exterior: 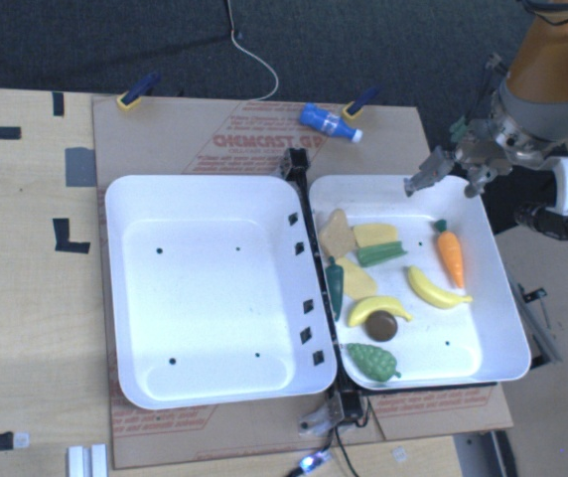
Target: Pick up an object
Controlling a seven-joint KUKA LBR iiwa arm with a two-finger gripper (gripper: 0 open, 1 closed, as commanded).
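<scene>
The right bin (493, 266) holds several toy foods: an orange carrot (450, 254), a yellow banana (436, 289), a second banana (376, 309) beside a brown round piece (380, 327), a green bumpy piece (372, 362), a tan slice (338, 234), a yellow block (375, 235) and a green strip (380, 254). My gripper (446, 175) hangs above the bin's far right corner, up and right of the carrot. Its two fingers stand spread apart with nothing between them.
The left bin (125, 266) stands beside the right one. A blue bottle (329, 122) lies on the cardboard behind the bins, with blue-and-yellow clamps (137, 89) at the cardboard's far edge. A white cable (254, 53) trails across the dark backdrop.
</scene>
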